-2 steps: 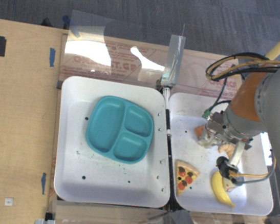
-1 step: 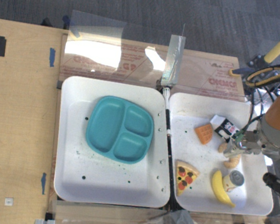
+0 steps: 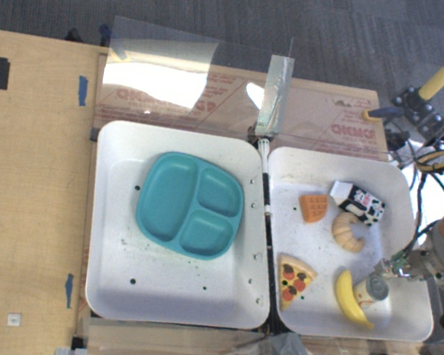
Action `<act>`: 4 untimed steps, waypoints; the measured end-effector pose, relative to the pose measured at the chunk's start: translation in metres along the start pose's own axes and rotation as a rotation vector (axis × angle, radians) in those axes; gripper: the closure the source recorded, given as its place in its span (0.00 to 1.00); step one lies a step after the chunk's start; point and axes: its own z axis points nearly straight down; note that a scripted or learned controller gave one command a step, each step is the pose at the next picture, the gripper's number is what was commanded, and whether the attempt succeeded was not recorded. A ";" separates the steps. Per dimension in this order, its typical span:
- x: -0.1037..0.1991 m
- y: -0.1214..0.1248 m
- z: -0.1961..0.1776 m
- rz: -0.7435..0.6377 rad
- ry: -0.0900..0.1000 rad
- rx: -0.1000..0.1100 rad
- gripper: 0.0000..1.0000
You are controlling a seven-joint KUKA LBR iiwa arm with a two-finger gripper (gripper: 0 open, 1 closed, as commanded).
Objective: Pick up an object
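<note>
A: Right bin (image 3: pixel 418 241) is where the gripper (image 3: pixel 376 289) is seen, low in the near right part, just beside the upper end of the banana (image 3: pixel 350 296). Whether its tips are spread or pressed together cannot be told; too small and blurred.

B: Anything pinched?

A: Nothing is seen between the tips. Contact with the banana cannot be confirmed either.

B: Target noted as the banana then?

A: Judged likeliest, being nearest. It lies flat on the bin floor, curved, near the front wall. A toy is assumed: light, stiff, smooth plastic skin, so slip is to be expected. It would best be taken across the thick middle, jaws square to the curve, not at the tapered ends.

B: Other items?

A: Pizza slice (image 3: pixel 295 279) just left of the banana, flat and thin, hard to get under. Croissant (image 3: pixel 350 232) further back, rounded, probably easier. Orange piece (image 3: pixel 313 207) and a black-and-white carton (image 3: pixel 359 203) near the back. Left bin (image 3: pixel 101 279) holds a teal divided plate (image 3: pixel 190 205), wide and shallow; only its rim could be grasped.
</note>
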 end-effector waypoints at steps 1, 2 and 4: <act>0.014 0.006 -0.001 -0.018 0.022 0.000 0.00; 0.097 0.031 -0.001 0.310 0.004 -0.004 0.00; 0.100 0.096 0.001 0.725 0.002 0.003 0.00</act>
